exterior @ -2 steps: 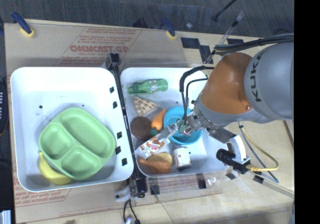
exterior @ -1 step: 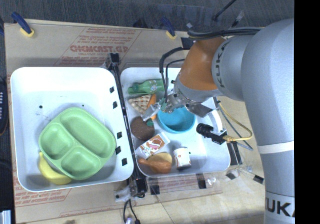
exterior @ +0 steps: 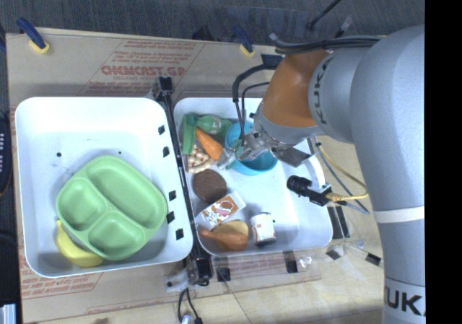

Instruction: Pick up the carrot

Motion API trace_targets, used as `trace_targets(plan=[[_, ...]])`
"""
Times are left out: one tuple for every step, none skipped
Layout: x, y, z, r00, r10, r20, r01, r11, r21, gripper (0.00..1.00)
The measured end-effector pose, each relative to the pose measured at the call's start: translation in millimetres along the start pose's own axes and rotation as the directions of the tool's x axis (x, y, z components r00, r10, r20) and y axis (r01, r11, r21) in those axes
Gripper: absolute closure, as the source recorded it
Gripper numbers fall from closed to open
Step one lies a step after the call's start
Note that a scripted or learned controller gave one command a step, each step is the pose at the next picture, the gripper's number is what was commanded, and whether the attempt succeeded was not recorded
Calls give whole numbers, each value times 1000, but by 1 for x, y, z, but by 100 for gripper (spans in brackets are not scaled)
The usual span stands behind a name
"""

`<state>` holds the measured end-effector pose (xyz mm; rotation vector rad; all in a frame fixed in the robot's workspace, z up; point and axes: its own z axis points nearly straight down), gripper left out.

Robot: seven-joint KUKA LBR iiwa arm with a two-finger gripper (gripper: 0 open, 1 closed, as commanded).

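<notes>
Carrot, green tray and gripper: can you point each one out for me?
carrot [exterior: 209, 146], camera view, middle of its orange body in the right bin.
green tray [exterior: 112, 206], camera view, the ridge between its compartments, in the left bin.
gripper [exterior: 240, 153], camera view, its tip beside the carrot.

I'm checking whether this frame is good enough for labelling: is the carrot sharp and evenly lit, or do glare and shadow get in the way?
Camera view: the carrot reads clearly, orange against the right bin, with soft focus overall; lighting is even, no strong glare on the white plastic; the arm shades the area near the gripper and blue bowl; the green divided plate casts a mild shadow in the left bin.
</notes>
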<state>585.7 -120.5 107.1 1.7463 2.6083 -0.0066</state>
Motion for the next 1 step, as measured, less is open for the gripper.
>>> trace_targets(plan=[[74,15,-85,977,213,-5,-213,977,7,100]])
